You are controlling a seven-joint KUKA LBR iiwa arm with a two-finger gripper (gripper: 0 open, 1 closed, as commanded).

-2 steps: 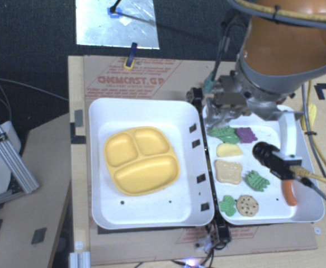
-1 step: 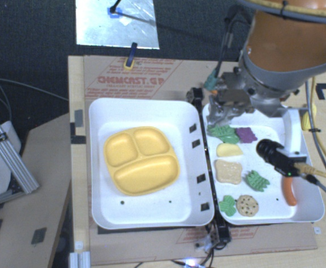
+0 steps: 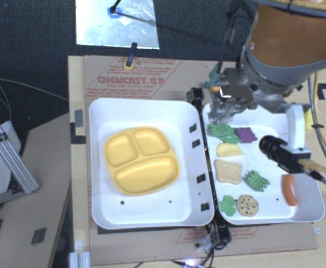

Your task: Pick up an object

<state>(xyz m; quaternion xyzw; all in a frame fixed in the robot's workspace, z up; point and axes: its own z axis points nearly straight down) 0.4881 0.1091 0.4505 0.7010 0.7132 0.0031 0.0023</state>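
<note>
Arm low over the far-left corner of the right bin point(image 3: 313, 208), with toy food spread beneath it.

The gripper point(image 3: 223, 111) hangs just above a green leafy piece point(image 3: 222, 130) beside a purple one point(image 3: 245, 134); whether it is spread or pressed together cannot be told. Toward the near edge lie a yellow piece point(image 3: 229, 149), a tan bread slice point(image 3: 228, 171), a cookie point(image 3: 246, 205) and, by the right wall, an orange sausage point(image 3: 289, 189). The left bin point(image 3: 104, 211) carries a yellow divided plate point(image 3: 141, 159). Red print on the cardboard point(image 3: 168, 71) beyond the bins reads "CHEMCAST".
</note>
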